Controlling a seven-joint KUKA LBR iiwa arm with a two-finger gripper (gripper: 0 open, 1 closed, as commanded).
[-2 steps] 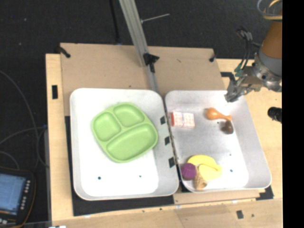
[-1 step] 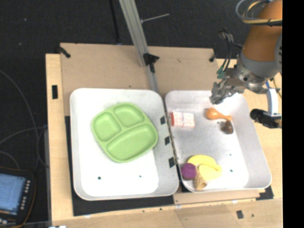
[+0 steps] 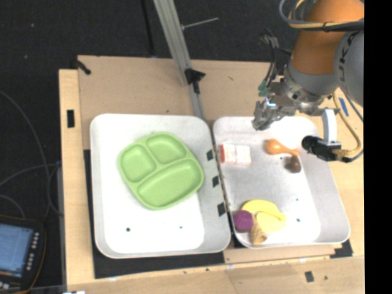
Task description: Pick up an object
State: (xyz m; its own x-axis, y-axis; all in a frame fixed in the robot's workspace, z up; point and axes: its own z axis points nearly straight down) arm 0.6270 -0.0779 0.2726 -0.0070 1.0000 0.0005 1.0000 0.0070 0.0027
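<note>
My gripper (image 3: 262, 120) hangs over the far edge of the right bin (image 3: 318, 188), its tips pointing down. Nothing shows between the tips. Just below and left of it lies a white box with red print (image 3: 235, 155). An orange spoon-like toy (image 3: 277, 146) with a brown end (image 3: 294, 163) lies to the lower right of the gripper. At the bin's near edge sit a yellow piece (image 3: 264, 214), a purple ball (image 3: 243, 220) and a tan cone (image 3: 258, 233), packed together.
The left bin (image 3: 110, 225) holds a green divided plate (image 3: 160, 169). A metal pole (image 3: 174, 38) slants up from between the two bins at the back. A black cable fitting (image 3: 321, 147) hangs off the arm over the right bin's far right side.
</note>
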